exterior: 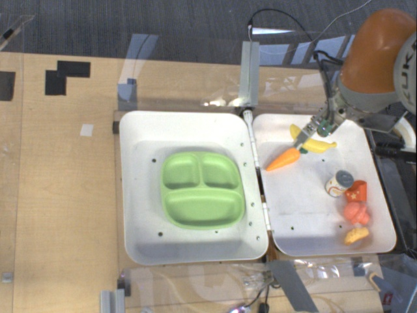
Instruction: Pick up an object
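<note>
My arm (378,51), grey with its orange band, is reaching in from the right and hanging over the far part of the right bin (293,230). My gripper (320,128) is pointing down at the yellow banana (316,144), which is lying near the bin's far wall; whether it is closed on anything I cannot tell, since the tip is small and overlapping the fruit. The orange carrot (283,160) is lying just beside the banana, its green end touching or nearly touching it, its point aimed toward the divider between the bins. Nearer the right wall, a small round can (340,183), a red block (356,191), a pink item (356,212) and a yellow-orange piece (356,236) are sitting in a loose line. In the left bin (140,237), a green divided tray (202,189) is resting flat at the centre.
</note>
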Available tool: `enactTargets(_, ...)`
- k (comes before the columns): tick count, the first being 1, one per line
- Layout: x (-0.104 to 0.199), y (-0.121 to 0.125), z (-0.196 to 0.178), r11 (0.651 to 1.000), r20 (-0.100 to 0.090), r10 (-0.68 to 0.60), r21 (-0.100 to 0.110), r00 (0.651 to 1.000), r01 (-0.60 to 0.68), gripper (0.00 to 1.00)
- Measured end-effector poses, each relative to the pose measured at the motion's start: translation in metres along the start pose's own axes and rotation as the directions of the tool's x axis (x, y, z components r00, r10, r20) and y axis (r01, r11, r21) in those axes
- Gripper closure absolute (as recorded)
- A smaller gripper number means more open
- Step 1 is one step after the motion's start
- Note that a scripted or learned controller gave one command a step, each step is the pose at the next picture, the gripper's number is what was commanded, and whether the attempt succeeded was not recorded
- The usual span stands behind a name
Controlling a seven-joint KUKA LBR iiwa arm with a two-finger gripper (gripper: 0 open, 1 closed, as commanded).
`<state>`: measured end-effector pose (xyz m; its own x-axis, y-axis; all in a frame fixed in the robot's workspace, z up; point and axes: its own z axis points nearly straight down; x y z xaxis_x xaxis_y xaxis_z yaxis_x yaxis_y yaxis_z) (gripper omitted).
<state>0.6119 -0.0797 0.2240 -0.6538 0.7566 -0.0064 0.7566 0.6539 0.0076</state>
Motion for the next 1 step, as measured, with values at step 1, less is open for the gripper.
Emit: enactTargets(1,-0.0151,0.0258,0.0389,0.889,0.000,0.457,0.005,0.889,-0.457,1.00)
